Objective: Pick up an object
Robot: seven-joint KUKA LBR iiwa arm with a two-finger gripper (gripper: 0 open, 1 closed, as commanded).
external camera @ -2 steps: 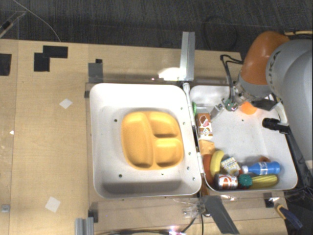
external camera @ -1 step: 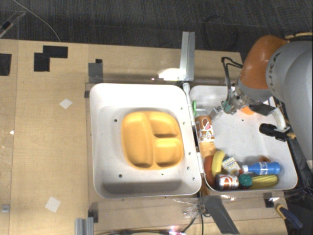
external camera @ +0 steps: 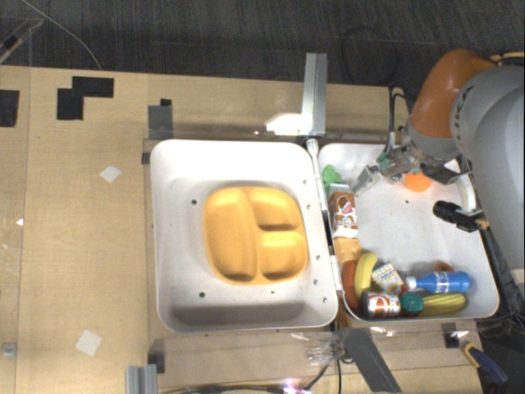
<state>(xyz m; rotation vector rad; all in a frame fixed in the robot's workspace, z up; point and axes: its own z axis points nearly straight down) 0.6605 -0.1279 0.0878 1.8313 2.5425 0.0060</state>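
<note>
The claw [external camera: 384, 167] hangs over the right shallow white plastic bin [external camera: 385, 220], can't tell its grip. A small round orange ball [external camera: 418, 182] sits just beside it; a yellow divided plastic tray [external camera: 254, 232] fills the left bin [external camera: 176, 220].

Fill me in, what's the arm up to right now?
The grey KUKA arm with the orange band is reaching into the right white bin, its tool hovering near the bin's far end, close to a small orange ball. Nothing is visibly held. Most of the clutter, including a blue-capped bottle and a banana, sits at the near end. A yellow divided tray lies in the left white bin.
</note>
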